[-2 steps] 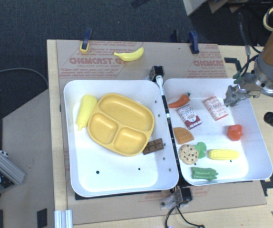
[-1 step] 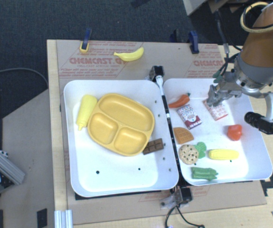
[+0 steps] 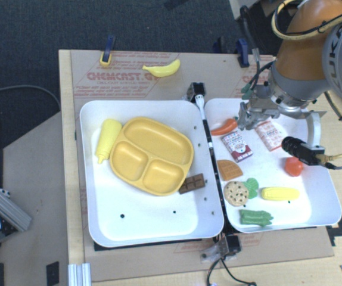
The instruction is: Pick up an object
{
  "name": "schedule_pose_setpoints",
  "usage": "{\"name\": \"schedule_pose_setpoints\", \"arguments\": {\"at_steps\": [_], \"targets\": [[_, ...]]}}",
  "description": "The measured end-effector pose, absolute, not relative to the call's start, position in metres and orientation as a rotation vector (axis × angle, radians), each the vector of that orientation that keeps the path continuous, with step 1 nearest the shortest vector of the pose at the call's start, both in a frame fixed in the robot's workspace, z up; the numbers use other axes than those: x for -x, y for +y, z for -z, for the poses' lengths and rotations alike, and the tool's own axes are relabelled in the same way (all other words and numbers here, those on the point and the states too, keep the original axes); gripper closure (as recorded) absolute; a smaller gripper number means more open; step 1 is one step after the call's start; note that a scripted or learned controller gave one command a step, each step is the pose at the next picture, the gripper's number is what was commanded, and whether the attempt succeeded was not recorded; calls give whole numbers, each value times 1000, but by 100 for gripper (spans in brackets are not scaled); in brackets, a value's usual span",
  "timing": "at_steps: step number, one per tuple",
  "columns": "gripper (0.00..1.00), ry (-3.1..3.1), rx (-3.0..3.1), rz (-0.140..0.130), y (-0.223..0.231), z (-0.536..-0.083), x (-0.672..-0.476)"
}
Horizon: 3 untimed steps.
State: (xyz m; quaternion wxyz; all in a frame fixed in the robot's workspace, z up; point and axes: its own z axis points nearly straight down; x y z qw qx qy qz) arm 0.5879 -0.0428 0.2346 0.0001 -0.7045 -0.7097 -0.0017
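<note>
The carrot (image 3: 223,126) lies at the right bin's (image 3: 332,189) far-left corner, beside a small red-and-white packet (image 3: 238,145). The end effector (image 3: 249,117) hovers just right of the carrot; whether it is open or closed cannot be told. A good grasp would centre over the carrot, straddle its narrow width, and stay off the bin wall and the packet.
</note>
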Motion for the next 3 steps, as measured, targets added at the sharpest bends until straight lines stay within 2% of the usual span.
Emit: {"name": "schedule_pose_setpoints", "arguments": {"at_steps": [1, 2, 3], "targets": [[100, -2227, 2218, 3, -16, -232, -600], [100, -2218, 2222, -3, -30, -224, -592], [100, -2221, 2219, -3, -18, -216, -586]]}}
